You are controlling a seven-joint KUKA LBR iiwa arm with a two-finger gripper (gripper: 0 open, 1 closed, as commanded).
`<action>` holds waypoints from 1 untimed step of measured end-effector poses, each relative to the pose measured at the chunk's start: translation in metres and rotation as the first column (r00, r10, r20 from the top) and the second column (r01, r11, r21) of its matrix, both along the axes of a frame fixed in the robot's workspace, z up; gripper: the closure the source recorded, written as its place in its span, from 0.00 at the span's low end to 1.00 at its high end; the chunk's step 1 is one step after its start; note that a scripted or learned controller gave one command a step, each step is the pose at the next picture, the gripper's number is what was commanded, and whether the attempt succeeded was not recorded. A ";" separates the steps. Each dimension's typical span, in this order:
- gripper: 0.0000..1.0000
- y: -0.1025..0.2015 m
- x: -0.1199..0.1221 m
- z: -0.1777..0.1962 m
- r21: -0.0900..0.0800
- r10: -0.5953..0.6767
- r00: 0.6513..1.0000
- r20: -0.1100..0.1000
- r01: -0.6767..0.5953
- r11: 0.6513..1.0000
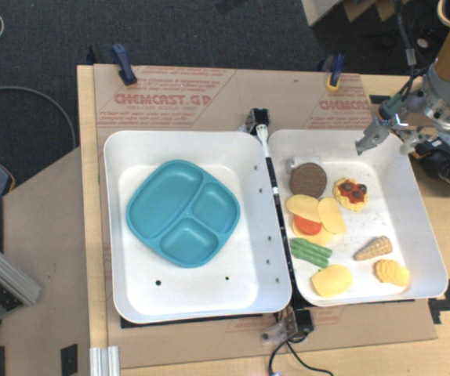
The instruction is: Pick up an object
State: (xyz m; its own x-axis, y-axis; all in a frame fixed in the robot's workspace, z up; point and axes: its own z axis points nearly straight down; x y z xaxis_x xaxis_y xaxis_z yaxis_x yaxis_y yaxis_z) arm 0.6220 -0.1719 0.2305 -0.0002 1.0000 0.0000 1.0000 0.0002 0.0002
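The right bin (413, 202) holds several toy foods. Among them are a brown round patty (309, 178), a small tart with red dots (351, 193), yellow slices (303, 206) and a red slice (307, 226). Lower down lie green beans (310, 251), a yellow lump (331, 280), a tan cone (374, 247) and a ridged orange piece (390, 272). My gripper (383, 142) hangs over the bin's far right corner, above and right of the tart. It is open, with nothing between its fingers.
The left bin (123, 272) holds a teal divided plate (183, 211). A black clip (258, 120) joins the bins at the far edge, with a cable connector (292, 325) at the near edge. Blue clamps (122, 61) hold the brown board. Dark equipment (444, 163) sits at right.
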 end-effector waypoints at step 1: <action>0.00 -0.055 -0.050 0.046 -0.003 -0.005 1.000 0.003 0.005 1.000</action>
State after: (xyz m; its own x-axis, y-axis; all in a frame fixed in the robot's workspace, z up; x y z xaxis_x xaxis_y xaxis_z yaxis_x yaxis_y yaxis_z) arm 0.5719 -0.2271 0.2765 0.0048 1.0000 -0.0028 1.0000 -0.0048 0.0028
